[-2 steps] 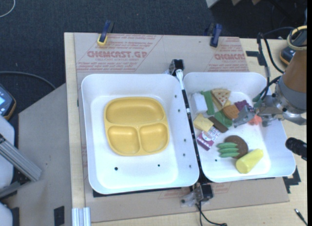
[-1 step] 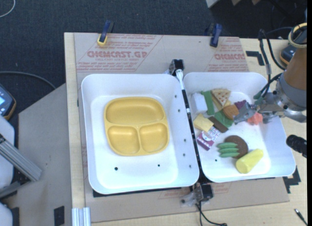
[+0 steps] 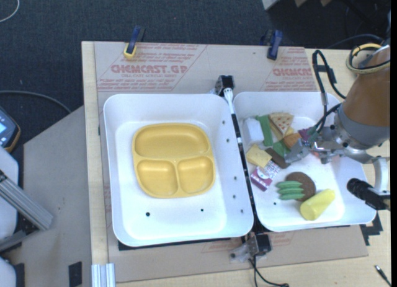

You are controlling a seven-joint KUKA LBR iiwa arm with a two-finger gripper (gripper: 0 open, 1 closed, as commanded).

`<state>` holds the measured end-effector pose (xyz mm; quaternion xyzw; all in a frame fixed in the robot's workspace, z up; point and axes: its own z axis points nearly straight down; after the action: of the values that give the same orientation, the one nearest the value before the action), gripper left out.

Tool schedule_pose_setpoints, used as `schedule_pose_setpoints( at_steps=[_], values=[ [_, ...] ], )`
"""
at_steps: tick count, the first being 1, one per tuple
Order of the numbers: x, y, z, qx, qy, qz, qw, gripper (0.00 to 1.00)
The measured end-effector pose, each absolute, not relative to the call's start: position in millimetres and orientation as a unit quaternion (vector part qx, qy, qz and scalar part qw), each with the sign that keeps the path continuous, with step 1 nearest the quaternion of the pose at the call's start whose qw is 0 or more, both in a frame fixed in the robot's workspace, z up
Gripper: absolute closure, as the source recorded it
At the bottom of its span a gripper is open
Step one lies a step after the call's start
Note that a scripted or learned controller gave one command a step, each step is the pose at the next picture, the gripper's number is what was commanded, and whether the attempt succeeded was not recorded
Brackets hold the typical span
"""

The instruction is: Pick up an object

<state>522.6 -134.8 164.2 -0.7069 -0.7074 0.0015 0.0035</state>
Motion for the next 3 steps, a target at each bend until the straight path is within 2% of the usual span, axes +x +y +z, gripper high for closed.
schedule_pose_setpoints(
  at_steps=[2,3],
  values=[
    [526.7,-128.4,87.1,-0.707,-0.707,-0.0021,0.002,0.0],
    [529.4,-127.8,100.8,-0.707,-0.707,-0.005,-0.002,1.0]
  ],
)
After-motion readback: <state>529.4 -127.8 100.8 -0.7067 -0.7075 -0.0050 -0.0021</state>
